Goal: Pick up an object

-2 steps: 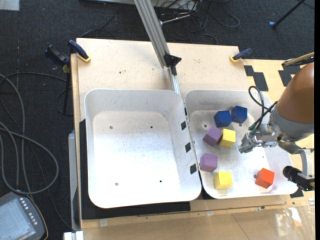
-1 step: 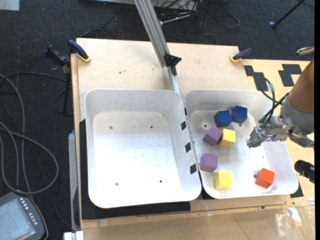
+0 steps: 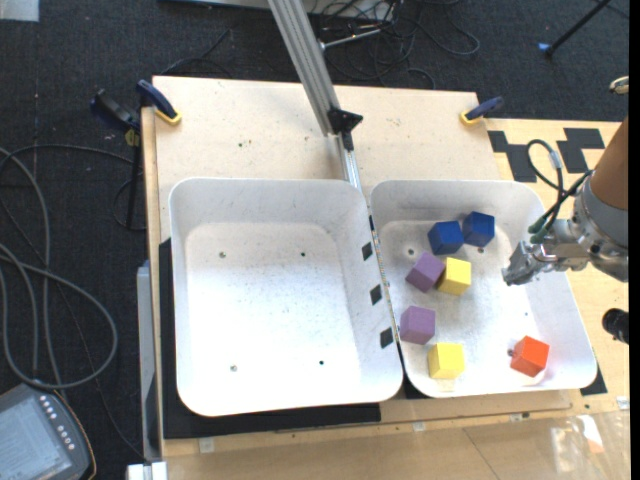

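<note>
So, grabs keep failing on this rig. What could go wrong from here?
1. The blue blocks sit touching, so the claw could nudge one while closing on the other.
2. The purple block and yellow block are pressed together too, leaving little finger room.
3. The orange block lies near the bin wall, which may block a finger.

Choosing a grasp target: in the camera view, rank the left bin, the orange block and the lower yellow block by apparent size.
1. Left bin, by far the largest.
2-3. Orange block and lower yellow block: they look about equal, so I won't rank them.
</note>
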{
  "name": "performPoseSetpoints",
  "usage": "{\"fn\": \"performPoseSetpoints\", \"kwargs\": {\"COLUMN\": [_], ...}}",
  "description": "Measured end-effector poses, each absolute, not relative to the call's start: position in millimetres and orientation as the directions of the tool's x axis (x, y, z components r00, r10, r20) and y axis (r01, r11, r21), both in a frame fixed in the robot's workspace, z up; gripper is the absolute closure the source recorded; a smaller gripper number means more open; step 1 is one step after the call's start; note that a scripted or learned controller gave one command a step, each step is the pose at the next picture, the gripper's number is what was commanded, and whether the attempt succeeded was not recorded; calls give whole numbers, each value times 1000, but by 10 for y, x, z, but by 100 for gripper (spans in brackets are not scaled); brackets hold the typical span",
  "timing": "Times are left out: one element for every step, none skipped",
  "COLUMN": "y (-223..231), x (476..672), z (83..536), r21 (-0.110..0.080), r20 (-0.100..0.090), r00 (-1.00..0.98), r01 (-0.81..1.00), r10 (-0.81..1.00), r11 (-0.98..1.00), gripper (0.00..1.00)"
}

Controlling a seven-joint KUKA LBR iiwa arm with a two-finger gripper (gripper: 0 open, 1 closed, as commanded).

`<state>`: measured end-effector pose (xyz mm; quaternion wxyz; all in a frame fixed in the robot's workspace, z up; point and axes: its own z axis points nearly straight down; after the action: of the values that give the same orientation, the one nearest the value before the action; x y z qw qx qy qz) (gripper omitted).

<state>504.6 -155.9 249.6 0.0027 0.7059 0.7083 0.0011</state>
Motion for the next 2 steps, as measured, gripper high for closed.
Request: {"fn": "performPoseSetpoints", "kwargs": {"y": [-1084, -574], "x": [5372, 5707], "z": [2549, 2546], "r21": [3, 3], "r20": [0, 1], "r00": [-9, -9], "r01": [1000, 1000], "r10": [1000, 1000], "r11": [9, 9], "gripper": [100, 100]}}
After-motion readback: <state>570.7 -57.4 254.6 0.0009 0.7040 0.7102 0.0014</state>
